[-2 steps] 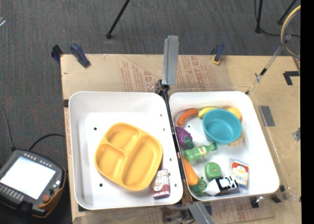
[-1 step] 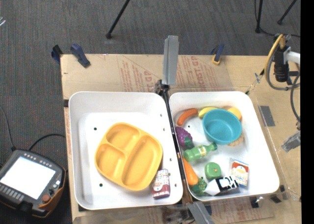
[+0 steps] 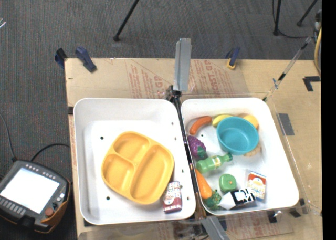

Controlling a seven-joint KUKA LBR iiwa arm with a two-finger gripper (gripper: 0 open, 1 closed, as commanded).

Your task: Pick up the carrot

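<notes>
The carrot is orange with a leafy green top. It lies in the right bin, close to that bin's left wall and near the front corner, with its green end pointing toward the front. A green bottle lies just behind its tip and a round green toy sits just to its right. A sliver of the arm shows at the far right edge, well above and behind the bins.
The right bin also holds a teal bowl, purple grapes, an orange sausage, a yellow banana, a small carton and a black-and-white box. The left bin holds a yellow divided plate and a can.
</notes>
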